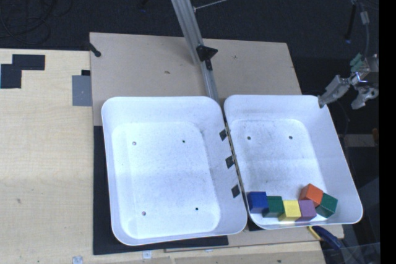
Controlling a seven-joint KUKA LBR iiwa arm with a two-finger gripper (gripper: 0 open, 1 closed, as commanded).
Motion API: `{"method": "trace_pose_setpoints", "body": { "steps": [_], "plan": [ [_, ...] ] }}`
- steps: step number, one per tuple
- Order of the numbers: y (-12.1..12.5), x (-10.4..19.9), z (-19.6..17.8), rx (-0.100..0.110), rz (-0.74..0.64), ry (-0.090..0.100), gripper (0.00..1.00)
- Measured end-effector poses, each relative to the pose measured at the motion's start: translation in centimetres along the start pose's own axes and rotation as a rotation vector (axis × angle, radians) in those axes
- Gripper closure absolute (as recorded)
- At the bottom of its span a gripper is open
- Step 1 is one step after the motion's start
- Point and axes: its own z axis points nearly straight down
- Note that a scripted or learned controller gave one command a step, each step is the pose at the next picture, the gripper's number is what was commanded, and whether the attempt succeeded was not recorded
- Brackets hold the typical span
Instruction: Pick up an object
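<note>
Gripper [356, 85] sits off the right bin's [334, 133] 2 o'clock rim, can't tell its state.
Blocks [291, 204] crowd the bin's 5 o'clock corner; loads of room elsewhere.

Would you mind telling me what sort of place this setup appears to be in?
Most likely a robotics lab bench for pick-up trials: two shallow white bins sit side by side, small coloured blocks cluster in the right bin's near corner, and a gripper hangs beyond that bin's far right corner.
</note>
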Motion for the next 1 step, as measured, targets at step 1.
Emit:
{"method": "trace_pose_setpoints", "body": {
  "steps": [1],
  "plan": [
    [-0.15, 0.06, 0.52, 0.01, -0.001, 0.002, 0.0]
  ]
}}
